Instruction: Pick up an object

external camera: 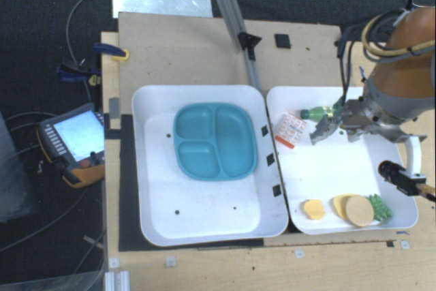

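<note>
My gripper [325, 127] hangs over the upper middle of the right bin [340, 174], on the end of the grey arm with the orange band [407, 37]. A green bottle-like object [317, 113] lies just above and left of it, partly covered by the gripper body. A red and white packet [287, 128] rests to its left, near the bin's left wall. Along the bin's front lie a small yellow piece [313, 209], a tan round piece [355, 209] and a green leafy piece [380, 208]. I see nothing held.
The left bin [153, 167] holds a blue divided plate [215, 141]. A slanted metal pole [228, 3] crosses the back of the bench. A handheld pendant [73, 143] and cables lie off the bench to the left. A black fitting [400, 178] juts over the right bin's right side.
</note>
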`<state>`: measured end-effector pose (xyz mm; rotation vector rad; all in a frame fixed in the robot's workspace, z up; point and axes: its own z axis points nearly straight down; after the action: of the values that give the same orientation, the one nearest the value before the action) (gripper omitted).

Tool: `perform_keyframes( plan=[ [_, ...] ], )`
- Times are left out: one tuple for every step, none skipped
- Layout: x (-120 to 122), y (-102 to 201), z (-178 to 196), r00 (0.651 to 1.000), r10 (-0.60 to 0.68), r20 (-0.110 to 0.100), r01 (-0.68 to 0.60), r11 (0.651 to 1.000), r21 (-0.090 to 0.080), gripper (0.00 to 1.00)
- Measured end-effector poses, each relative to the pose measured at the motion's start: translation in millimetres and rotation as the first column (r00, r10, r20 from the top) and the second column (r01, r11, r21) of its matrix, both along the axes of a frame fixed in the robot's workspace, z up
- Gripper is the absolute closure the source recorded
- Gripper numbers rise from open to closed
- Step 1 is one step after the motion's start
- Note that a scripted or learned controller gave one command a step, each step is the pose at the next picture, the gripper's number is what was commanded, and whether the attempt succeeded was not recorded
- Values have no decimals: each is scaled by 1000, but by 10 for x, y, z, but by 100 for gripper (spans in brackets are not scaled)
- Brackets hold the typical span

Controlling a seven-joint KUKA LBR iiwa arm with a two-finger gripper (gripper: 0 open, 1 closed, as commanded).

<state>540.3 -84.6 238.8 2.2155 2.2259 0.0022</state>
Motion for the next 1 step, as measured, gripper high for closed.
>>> perform_keyframes(
  plan=[
    [87, -17, -571, 1000, -4, -5, 4, 1000, 0, 0]
  ],
)
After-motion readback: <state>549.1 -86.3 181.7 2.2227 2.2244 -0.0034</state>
